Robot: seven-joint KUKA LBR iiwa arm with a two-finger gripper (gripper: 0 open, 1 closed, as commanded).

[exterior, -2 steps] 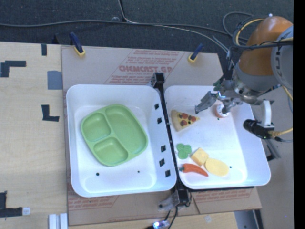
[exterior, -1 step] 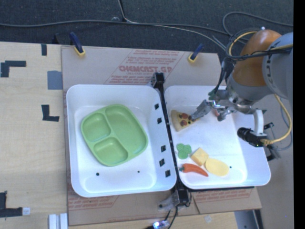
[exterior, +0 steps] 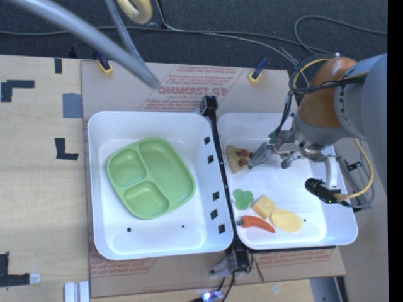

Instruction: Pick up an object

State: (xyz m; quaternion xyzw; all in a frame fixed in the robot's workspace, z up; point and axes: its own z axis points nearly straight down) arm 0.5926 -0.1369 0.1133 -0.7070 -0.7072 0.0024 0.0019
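In the right bin (exterior: 315, 238), my gripper (exterior: 269, 161) hangs low over the upper left part with its fingers spread open. The left fingertip (exterior: 254, 162) sits at the right edge of a tan pizza-slice toy (exterior: 235, 158) with dark red bits. I cannot tell whether it touches the toy, and nothing is between the fingers. Lower in the same bin lie a green leafy toy (exterior: 243, 198), a yellow block (exterior: 263, 206), a yellow oval piece (exterior: 286, 220) and a red-orange pepper-like piece (exterior: 257, 223).
The left bin (exterior: 101, 137) holds a green divided plate (exterior: 150, 177). A black divider clip strip (exterior: 217, 168) runs between the bins. Cables loop off the wrist at the right, and a grey pole (exterior: 82, 27) crosses the upper left.
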